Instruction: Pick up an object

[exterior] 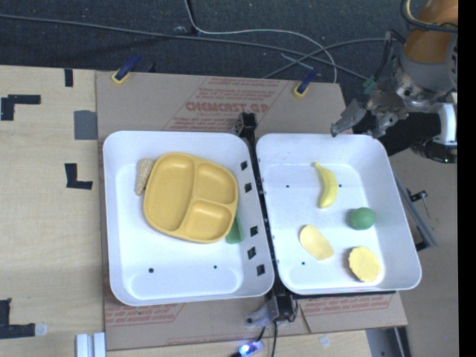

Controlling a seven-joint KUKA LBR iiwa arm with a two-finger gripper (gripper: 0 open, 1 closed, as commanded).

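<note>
Gripper (361, 120) poised beyond right bin (387, 162) far rim, fingers spread, grasping nothing. Banana (326, 185) nearest below fingertips, ball (361, 218) farther. Best approach: descend vertically, straddle banana across narrow width, close gently.

bench (44, 222) | cardboard sheet (223, 103) | two white bins (123, 199) (387, 199) on top

Lying in the right bin (394, 199), mid-right of frame: yellow banana (326, 185) upright, green ball (361, 218) beside it, two yellow pieces (316, 242) (364, 264) lower.
</note>
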